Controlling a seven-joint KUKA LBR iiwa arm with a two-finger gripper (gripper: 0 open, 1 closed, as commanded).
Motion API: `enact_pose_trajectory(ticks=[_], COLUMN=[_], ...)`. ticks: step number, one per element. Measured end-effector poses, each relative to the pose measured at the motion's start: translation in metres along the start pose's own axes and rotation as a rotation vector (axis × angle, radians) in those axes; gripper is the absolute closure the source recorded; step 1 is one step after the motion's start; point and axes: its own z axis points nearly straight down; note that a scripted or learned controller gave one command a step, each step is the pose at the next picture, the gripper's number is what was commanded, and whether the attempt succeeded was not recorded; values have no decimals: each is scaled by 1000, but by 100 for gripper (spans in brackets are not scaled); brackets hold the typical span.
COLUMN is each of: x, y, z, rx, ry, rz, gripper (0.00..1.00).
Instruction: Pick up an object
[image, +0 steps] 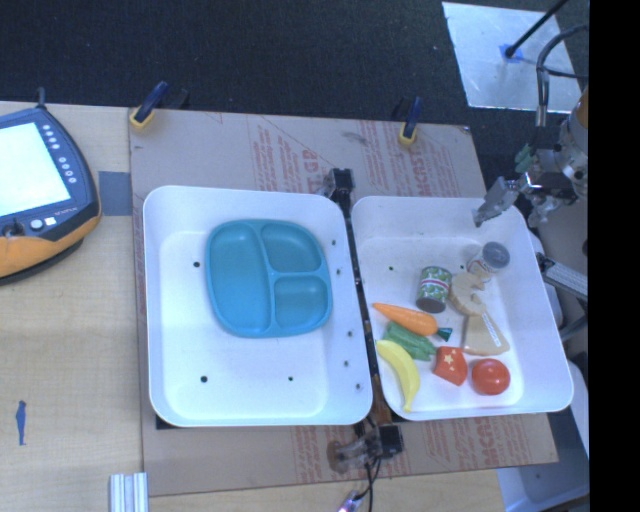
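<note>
Bins (160, 300) white; divided plate (268, 276) teal; carrot (405, 318) orange; banana (401, 371) yellow; tomato (490, 376) red; can (433, 288) green-labelled.

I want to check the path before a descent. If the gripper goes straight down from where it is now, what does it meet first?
Probably the far right corner of the right bin, at its rim. The gripper hangs above that corner; the nearest object, the small bottle, lies closer to the camera. Depth is unclear from one view.
</note>
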Motion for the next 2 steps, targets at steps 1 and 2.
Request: enact_pose_trajectory(ticks=[1,2], x=[48,70], y=[-52,-138], z=[134,168], rx=[4,-9], ry=[1,-1], rz=[1,-1], gripper=[0,0])
